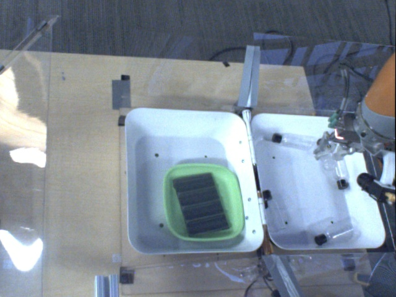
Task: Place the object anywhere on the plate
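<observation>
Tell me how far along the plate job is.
Done: a dark ribbed block already lies on the green plate in the left bin, so the placement looks made. In hand: nothing visible; the gripper hangs over the right bin, and its fingers are too blurred to judge. Left: probably only pulling the arm clear.

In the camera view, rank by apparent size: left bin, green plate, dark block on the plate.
1. left bin
2. green plate
3. dark block
Each sits inside the one before, so the order is clear.
</observation>
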